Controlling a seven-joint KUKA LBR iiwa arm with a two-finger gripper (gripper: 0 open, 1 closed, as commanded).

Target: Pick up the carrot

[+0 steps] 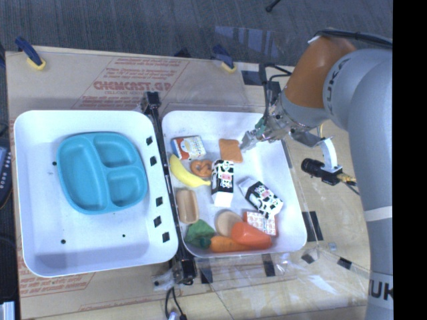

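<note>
Hovering jaws point(252, 139) near bin's point(283, 235) upper right, grip state unclear. Carrot point(227, 245) lies at lower edge, well apart, down-left of us, long axis roughly horizontal, beside the green toy point(199, 233).

A light blue plastic divided tray point(102, 171) lies in the left white bin point(33, 245). In the right white bin point(291, 179), a yellow banana point(185, 173) lies at the left, two black-and-white cow-patterned cartons point(223, 181) sit mid-bin, a tan hot dog bun point(187, 205) lies nearer, and an orange cracker-like square point(230, 150) lies toward the far side.
</note>
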